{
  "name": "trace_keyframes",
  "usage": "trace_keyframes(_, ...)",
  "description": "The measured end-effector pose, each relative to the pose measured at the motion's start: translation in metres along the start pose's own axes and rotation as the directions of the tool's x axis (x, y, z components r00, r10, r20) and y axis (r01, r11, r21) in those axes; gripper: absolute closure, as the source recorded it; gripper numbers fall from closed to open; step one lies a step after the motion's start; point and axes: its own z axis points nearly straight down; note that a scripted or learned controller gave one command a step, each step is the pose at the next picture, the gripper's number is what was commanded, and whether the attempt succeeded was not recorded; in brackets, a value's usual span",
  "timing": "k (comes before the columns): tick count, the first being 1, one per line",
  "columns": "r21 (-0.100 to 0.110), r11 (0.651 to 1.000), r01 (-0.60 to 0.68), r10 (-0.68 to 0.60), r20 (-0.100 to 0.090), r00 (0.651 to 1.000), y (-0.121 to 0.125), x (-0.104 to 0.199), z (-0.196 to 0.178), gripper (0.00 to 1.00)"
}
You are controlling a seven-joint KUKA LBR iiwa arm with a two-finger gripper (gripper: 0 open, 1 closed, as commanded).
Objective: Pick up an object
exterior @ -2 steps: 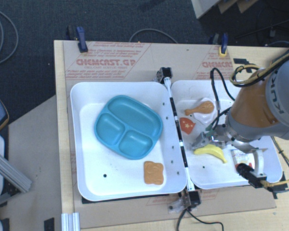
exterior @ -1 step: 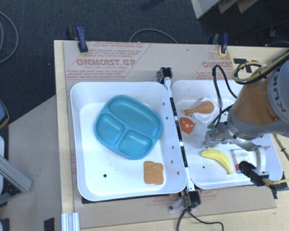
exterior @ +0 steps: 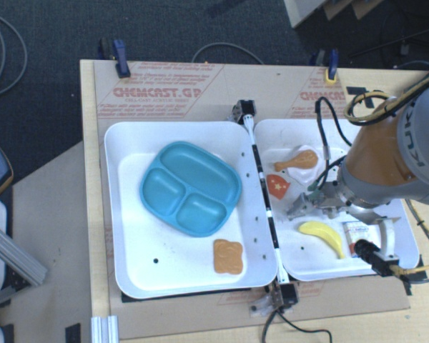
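Bench (exterior: 93,191): pale board surface with red printed lettering along its far edge, two blue clamps on that edge
Left bin (exterior: 121,213): shallow, white, smooth plastic with rounded corners
Blue plate (exterior: 191,187): glossy turquoise, rounded, divided into three compartments, lying tilted in the left bin's middle
Toast (exterior: 228,256): small orange-brown slice, roughly square, flat near the left bin's near right corner
Right bin (exterior: 300,266): same white plastic, touching the left bin along a dark seam
Strawberry piece (exterior: 277,185): small, red, near the right bin's left wall
Drumstick (exterior: 298,161): tan toy chicken leg, long axis running left to right, thick end to the right, bone end pointing left
Banana (exterior: 323,236): yellow, curved, smooth; long axis slanting from upper left to lower right, in the near half of the right bin
Jaws (exterior: 305,201): grey metal, low in the right bin between strawberry piece and banana; cannot tell how far apart they stand or whether they grip anything
Arm (exterior: 386,156): grey with orange band, entering from the right
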Motion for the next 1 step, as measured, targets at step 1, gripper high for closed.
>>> trace_keyframes(1, 0.005, 1.000, -0.002, 0.002, -0.001, 1.000, -0.0310, -0.0090, 0.0196, 0.00)
